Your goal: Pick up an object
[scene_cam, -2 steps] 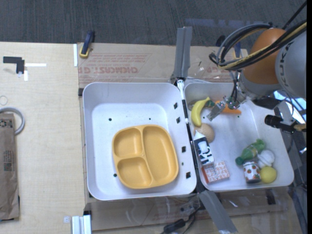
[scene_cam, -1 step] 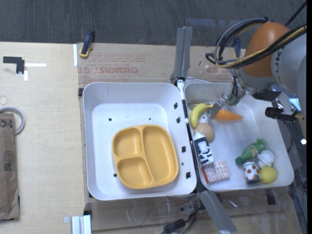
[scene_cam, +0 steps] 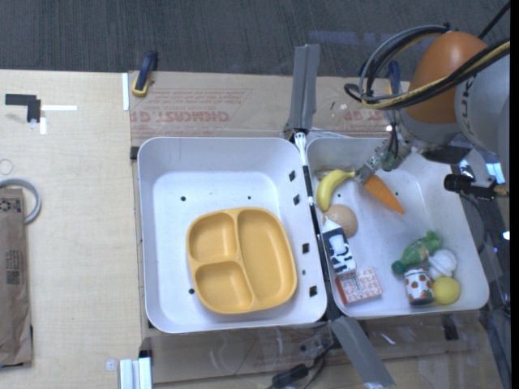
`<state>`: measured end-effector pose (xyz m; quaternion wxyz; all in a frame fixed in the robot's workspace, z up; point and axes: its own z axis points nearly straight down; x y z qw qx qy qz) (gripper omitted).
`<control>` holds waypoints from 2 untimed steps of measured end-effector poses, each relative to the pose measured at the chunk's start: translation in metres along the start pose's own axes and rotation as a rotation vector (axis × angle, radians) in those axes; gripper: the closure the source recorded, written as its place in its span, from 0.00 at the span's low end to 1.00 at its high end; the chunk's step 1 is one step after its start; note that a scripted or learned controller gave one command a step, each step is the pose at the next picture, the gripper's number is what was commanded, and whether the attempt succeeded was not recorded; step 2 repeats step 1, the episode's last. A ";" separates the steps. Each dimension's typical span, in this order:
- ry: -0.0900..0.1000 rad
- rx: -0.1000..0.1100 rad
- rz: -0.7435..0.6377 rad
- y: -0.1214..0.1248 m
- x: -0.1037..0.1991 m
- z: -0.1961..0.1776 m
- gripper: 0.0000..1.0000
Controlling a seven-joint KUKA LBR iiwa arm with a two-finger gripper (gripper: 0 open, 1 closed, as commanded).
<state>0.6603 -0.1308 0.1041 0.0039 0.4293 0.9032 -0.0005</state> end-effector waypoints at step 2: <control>0.003 0.001 -0.050 -0.028 -0.019 -0.082 1.00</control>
